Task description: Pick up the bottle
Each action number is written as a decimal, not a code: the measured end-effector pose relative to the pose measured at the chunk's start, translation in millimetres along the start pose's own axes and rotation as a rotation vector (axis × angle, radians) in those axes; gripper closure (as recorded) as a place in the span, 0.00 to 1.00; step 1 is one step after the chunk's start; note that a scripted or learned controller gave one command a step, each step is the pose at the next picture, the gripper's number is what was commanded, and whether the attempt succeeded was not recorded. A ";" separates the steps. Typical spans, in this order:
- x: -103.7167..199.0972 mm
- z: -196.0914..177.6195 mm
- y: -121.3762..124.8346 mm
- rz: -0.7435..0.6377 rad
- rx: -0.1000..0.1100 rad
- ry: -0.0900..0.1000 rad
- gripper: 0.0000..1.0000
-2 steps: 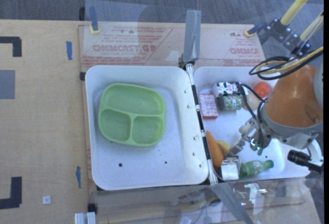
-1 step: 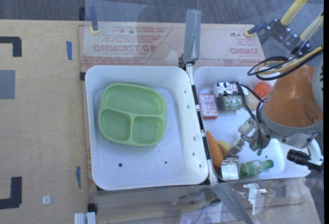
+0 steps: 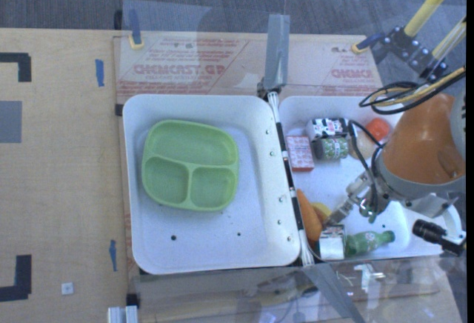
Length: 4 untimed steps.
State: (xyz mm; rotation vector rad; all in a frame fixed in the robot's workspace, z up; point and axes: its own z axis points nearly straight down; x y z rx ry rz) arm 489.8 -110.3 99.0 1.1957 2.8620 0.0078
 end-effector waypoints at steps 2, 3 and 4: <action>-8.9 -114.4 -15.7 0.033 0.018 0.030 0.00; -22.7 -1.6 -36.6 -0.110 0.018 0.035 0.00; -24.0 -11.9 -35.4 -0.108 0.014 0.031 1.00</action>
